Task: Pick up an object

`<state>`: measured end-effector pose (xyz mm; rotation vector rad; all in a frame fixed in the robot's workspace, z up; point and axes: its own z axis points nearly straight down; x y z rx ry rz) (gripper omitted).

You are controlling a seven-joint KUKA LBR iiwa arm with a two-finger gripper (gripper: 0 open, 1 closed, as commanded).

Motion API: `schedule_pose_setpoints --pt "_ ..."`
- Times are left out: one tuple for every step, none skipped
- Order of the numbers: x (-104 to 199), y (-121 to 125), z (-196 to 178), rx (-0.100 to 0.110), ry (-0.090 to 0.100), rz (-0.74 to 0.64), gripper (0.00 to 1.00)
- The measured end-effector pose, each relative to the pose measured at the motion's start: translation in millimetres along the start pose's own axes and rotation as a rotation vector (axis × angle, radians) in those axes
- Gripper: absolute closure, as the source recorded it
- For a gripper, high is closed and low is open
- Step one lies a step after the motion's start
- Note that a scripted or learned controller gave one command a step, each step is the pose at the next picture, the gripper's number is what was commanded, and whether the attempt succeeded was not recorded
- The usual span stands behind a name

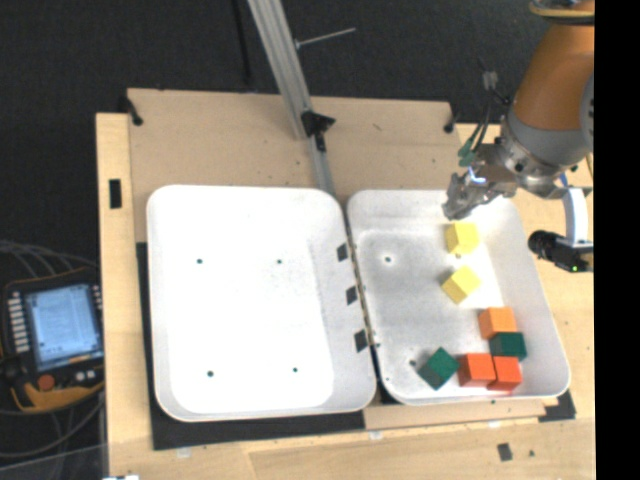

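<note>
The gripper [462, 204] is being held at the upper right of the frame, over the far edge of the right bin [400, 230], with the grey arm and its orange band [558, 68] reaching in behind it from the right. Whether the jaws are apart or together cannot be told, as they are being seen as one small grey shape from above. Nothing is being seen between them.

A yellow block [462, 237] is lying just below the gripper in the picture; whether it is being touched cannot be told. A second yellow block [460, 286] is lying further down, near the middle of the bin. Toward the lower right corner, an orange block [497, 321] and a dark green block [509, 345] are being crowded together, with two more orange blocks [491, 370] side by side beneath them. Another green block [436, 368] is resting tilted just left of those.

The left bin [245, 298] is occupying the left centre. A handheld screen unit [55, 330] is lying at the left edge.
</note>
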<state>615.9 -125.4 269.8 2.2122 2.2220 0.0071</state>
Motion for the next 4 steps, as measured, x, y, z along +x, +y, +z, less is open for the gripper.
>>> schedule_pose_setpoints --pt "51.9 -9.2 -5.8 0.006 0.002 -0.002 1.00" --pt "99.0 -24.6 -8.2 0.007 0.002 -0.002 1.00" --pt "155.2 -38.2 -6.7 0.009 0.002 -0.003 1.00" --pt "201.5 -45.8 16.3 0.010 0.001 -0.002 1.00"
